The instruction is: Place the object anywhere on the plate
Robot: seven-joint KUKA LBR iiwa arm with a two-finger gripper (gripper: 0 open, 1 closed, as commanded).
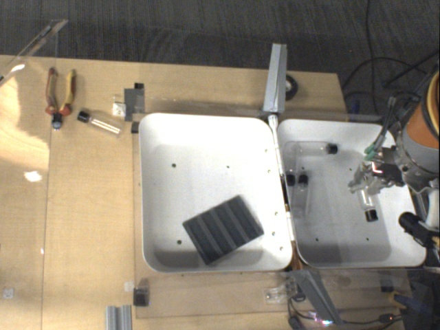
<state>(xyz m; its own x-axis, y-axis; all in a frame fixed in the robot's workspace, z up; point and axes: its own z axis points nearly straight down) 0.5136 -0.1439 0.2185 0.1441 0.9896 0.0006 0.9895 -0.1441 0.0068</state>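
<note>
Cut off by the right edge: arm [421, 150], at the orange band. Hidden behind the arm: right-hand rim of the right bin [330, 236]. Too blurred to resolve in detail: gripper [367, 196], over that bin. Too small to name: lower black piece [371, 215] just below the gripper, rear black piece [332, 148] near the back wall, black pair [295, 179] by the left wall. Cut off by the bottom edge: metal strut [118, 316], cables [323, 318].

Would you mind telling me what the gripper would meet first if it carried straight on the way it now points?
The gripper points down into the right bin, so probably that bin's floor, or the small black object close by its tip; depth is unclear in this slanted view.
</note>
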